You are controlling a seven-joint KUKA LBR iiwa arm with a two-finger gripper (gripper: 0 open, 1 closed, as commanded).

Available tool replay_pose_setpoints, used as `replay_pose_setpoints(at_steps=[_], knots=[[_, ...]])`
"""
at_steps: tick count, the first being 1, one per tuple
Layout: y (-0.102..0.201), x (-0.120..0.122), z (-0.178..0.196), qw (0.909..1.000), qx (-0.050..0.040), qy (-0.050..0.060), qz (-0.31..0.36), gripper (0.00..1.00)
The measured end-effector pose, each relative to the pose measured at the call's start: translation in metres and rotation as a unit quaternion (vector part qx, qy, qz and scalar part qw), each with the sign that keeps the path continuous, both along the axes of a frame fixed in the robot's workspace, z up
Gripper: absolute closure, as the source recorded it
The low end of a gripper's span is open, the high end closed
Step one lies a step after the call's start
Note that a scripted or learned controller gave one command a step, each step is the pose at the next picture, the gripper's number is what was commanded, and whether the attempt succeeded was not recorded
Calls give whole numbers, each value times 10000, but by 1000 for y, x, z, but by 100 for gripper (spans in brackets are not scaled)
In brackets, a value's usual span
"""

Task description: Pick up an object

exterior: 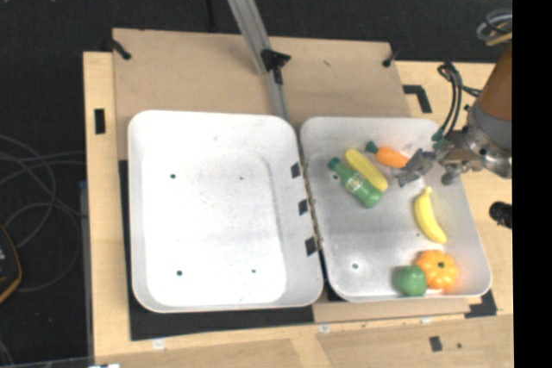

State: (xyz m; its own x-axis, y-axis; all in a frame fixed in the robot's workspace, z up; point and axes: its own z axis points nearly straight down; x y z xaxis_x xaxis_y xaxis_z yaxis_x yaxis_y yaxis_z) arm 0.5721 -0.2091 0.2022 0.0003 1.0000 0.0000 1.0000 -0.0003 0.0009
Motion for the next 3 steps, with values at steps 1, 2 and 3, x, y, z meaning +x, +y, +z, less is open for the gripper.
replay_pose_setpoints(at_steps=[1, 2, 3], knots=[[-6, -2, -44, 10000, 0, 17, -4, 0], [-7, 0, -91, 10000, -13, -23, 0, 0], [-8, 1, -79, 10000, -16, -44, 0, 100]])
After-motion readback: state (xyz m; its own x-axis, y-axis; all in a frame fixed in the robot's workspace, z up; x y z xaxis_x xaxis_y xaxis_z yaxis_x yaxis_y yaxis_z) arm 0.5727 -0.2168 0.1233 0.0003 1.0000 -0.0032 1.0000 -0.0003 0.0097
